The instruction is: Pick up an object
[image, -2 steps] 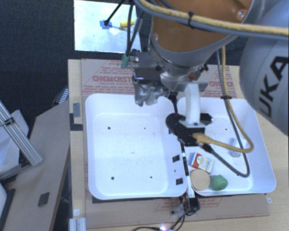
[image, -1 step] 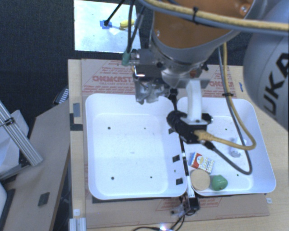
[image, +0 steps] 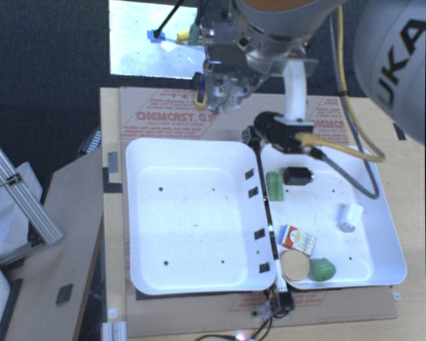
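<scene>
Gripper [image: 223, 100] hangs over the board behind the bins; can't tell its state. Green block [image: 274, 186] lies well below-right, in right bin [image: 373, 220]. Board [image: 166, 114] reads "CHEMCAST".

arm [image: 389, 60]: grey, black lettering | orange band [image: 279, 5] | yellow cable [image: 346, 150]

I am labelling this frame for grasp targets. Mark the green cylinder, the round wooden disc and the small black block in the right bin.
green cylinder [image: 274, 186], camera view, middle of its side.
round wooden disc [image: 295, 267], camera view, centre of its top face.
small black block [image: 297, 176], camera view, middle of its top.
</scene>
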